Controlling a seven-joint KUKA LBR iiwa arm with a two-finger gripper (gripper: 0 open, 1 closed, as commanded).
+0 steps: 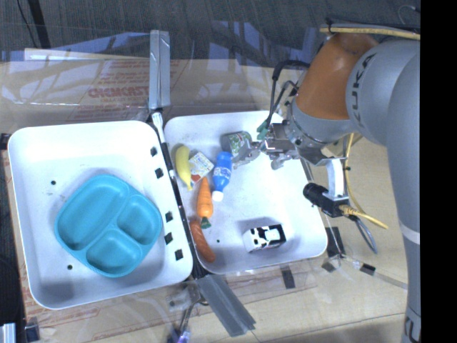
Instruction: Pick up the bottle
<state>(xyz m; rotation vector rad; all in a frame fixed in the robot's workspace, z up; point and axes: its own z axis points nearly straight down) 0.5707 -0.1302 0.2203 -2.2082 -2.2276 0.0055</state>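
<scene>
The gripper (pixel 241 148) hangs right of centre in the frame, just beside the bottle's cap end; what it is doing there cannot be told. In the left bin (pixel 28 191) lies a blue divided tray (pixel 107 224), while the right bin (pixel 307 227) holds a banana (pixel 182 164), two carrots (pixel 205 199), the bottle (pixel 221 172) and a black-and-white toy (pixel 265 237). The bottle, lying near the frame's centre, looks light, stiff and smooth, so a pinch across its mid-body seems best.
</scene>
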